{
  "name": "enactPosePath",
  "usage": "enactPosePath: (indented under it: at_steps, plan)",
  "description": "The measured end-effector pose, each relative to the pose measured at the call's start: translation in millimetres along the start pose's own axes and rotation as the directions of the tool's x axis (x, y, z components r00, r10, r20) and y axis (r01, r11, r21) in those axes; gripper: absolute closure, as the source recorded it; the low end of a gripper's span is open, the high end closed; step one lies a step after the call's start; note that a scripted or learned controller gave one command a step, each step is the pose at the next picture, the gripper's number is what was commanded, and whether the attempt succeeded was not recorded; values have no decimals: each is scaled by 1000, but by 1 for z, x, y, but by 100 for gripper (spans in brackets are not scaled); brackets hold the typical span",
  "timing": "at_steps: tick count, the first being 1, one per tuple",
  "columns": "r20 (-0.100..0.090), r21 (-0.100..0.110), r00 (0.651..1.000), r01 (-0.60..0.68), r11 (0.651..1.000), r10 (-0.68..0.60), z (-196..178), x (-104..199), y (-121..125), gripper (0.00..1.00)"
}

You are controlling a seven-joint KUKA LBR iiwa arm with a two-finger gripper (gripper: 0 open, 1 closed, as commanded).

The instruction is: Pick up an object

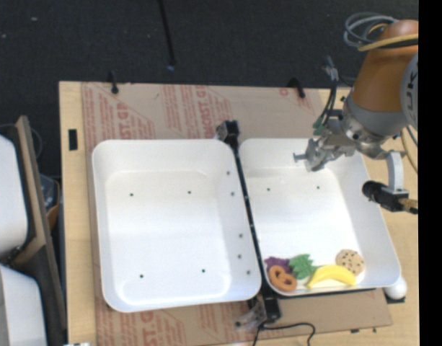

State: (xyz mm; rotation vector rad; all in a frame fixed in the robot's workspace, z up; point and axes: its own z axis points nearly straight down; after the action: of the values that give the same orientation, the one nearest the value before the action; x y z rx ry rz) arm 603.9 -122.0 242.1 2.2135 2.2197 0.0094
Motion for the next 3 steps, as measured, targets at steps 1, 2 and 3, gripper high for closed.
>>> enactPosePath:
  at_steps: [1, 2, 3]
  plan:
    - [-1, 11, 1000, 0, 1000, 0, 43, 42, 4, 100]
    - [-1, 6, 1000, 0, 1000, 0, 14, 90, 1, 100]
    - [3, 6, 998, -57, 998, 57, -10, -8, -48, 100]
